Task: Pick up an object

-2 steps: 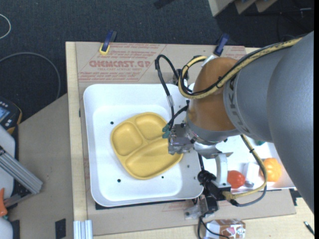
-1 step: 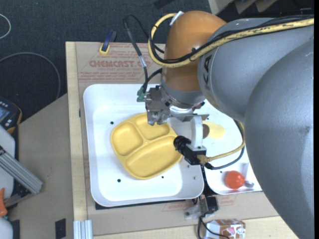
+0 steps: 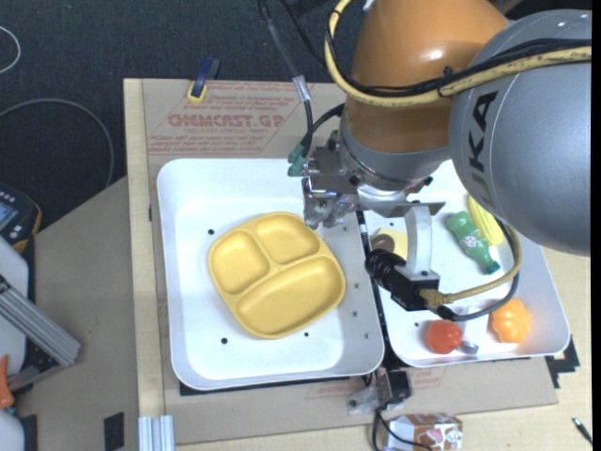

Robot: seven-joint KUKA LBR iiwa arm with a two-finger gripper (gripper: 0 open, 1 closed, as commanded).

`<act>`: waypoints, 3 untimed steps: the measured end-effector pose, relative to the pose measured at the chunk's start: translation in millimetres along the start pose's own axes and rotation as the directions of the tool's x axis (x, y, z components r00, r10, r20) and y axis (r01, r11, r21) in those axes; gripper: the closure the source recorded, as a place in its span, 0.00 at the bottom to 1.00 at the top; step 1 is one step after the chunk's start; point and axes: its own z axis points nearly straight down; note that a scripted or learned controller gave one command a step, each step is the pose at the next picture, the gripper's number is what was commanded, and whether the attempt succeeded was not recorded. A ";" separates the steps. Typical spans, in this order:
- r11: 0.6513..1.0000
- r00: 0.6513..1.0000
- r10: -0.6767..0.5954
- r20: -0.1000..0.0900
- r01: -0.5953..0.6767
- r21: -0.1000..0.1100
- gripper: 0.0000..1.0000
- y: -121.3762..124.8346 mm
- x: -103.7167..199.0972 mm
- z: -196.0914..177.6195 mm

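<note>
A yellow divided plate lies in the middle of the left bin. My gripper hangs over the plate's upper right edge, close to the wall between the two bins. The arm's orange band and grey wrist hide most of it from above. In the right bin lie a green bottle, a yellow piece beside it, an orange pepper and a red tomato. Nothing shows in the gripper.
A small dark round object sits at the right bin's left side, partly covered by a black fitting and cable. The bins rest on a cardboard sheet with a blue and yellow clamp at its far edge.
</note>
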 end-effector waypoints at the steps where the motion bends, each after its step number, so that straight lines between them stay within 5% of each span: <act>1: 1.000 1.000 0.000 0.005 0.000 0.007 1.00 0.5 0.3 -4.5; 3: 1.000 1.000 -0.002 0.006 0.002 0.006 1.00 1.3 1.5 -24.5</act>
